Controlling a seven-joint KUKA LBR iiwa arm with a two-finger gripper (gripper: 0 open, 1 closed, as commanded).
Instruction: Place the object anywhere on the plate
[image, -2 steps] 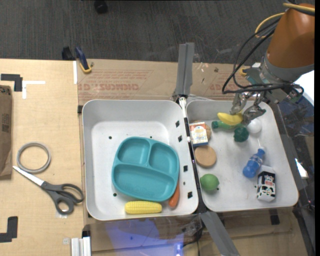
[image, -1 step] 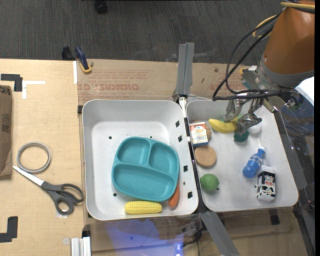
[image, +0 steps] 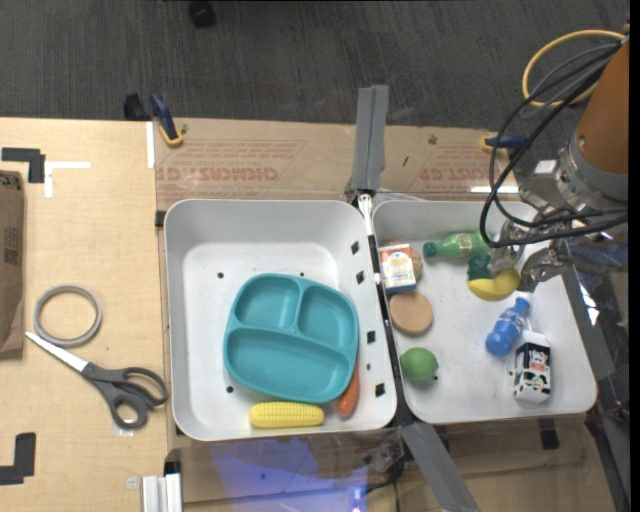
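Gripper (image: 505, 262), teal fingers closed on the yellow banana (image: 493, 287), its long axis lying left-right

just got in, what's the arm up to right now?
The gripper is down in the right bin, at the yellow banana beside the green bottle. Whether it has the banana isn't clear. The teal divided plate sits in the left bin, with corn and a carrot beside it.

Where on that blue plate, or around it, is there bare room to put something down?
All three hollows of the teal plate lie bare. The left bin has bare floor above and left of the plate. Its lower edge is crowded: the corn cob and carrot lie tight against it.
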